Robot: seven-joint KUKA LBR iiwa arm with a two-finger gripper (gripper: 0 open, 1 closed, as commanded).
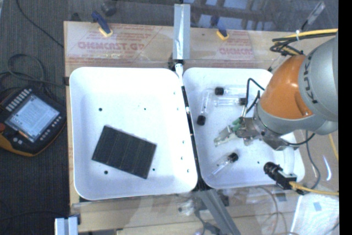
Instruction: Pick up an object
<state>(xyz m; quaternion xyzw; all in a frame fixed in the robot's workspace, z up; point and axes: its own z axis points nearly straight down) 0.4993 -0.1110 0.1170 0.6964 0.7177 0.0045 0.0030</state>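
Observation:
In the right bin (286, 170) lie several clear vials with black caps. One vial (203, 109) stands near the bin's left wall and another vial (226, 101) lies across the back. A third vial (224, 163) rests toward the front. My gripper (240, 128) hangs low over the middle of this bin, under the orange wrist band (283, 93). Its tip sits right beside a clear vial (222, 136) that lies slanted on the bin floor. I cannot tell whether it touches that vial. A flat dark ribbed panel (124, 151) lies in the left bin (82, 91).
A raised divider (188, 118) separates the two bins. A black fitting with a yellow cable (278, 173) lies at the right bin's front right corner. The arm's grey body (324, 85) covers that bin's right side. A handheld control pad (30, 118) sits off the bench at left.

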